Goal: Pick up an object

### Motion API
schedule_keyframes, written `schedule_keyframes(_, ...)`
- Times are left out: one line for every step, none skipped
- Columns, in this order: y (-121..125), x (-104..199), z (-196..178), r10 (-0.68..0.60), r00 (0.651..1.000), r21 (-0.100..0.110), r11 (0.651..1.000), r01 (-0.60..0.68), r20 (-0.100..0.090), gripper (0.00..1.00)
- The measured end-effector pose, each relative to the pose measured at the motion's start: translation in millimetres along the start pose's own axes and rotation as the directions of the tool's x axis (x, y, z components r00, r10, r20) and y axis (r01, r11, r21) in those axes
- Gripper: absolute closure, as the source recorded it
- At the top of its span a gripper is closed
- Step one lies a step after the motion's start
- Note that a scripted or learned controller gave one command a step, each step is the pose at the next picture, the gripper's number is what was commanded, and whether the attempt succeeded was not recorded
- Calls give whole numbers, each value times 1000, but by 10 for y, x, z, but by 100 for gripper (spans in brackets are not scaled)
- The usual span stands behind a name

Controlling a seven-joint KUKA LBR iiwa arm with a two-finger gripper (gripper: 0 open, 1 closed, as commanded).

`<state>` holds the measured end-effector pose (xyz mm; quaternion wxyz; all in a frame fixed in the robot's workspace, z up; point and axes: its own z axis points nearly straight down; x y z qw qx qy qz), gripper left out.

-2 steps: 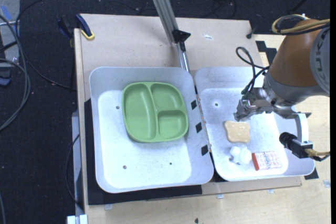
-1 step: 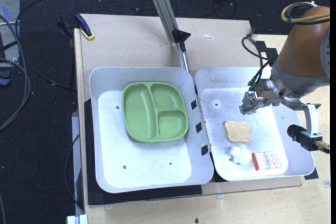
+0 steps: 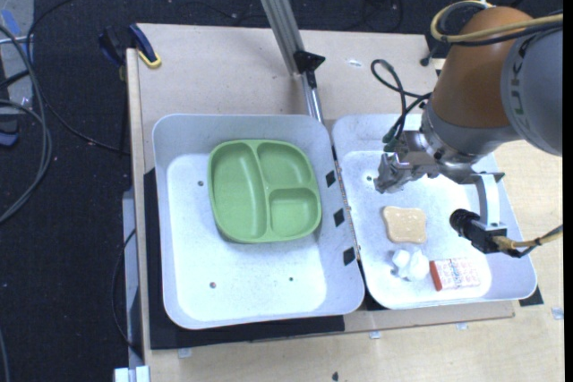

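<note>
Grey arm (image 3: 519,94) enters from right, orange band above wrist; claw (image 3: 387,179) pointing down-left.

The two bins, left (image 3: 179,282) and right (image 3: 515,282), look like matt white plastic, faintly speckled, and they sit on a bench (image 3: 224,67) of pale, smooth wood or board with a dull finish. In the left bin the green divided plate (image 3: 265,191) is smooth plastic with a soft sheen, while in the right bin the toast slice (image 3: 405,224) looks spongy and matt, the white wad (image 3: 409,263) crumpled (paper or cloth, hard to tell) and the red-and-white packet (image 3: 459,274) like printed card. The arm's orange band (image 3: 479,72) is glossy, its grey shell (image 3: 542,94) a satin plastic or painted metal, and the gripper (image 3: 387,179) is dull grey metal.
</note>
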<state>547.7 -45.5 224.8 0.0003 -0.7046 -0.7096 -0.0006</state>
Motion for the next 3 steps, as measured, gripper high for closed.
schedule_keyframes(103,455,-10,0,1000,-1,1000,0,1,100)
schedule_keyframes(319,842,-21,1,1000,-2,1000,-1,0,100)
schedule_keyframes(470,1344,-140,-1,1000,-3,1000,1,-1,100)
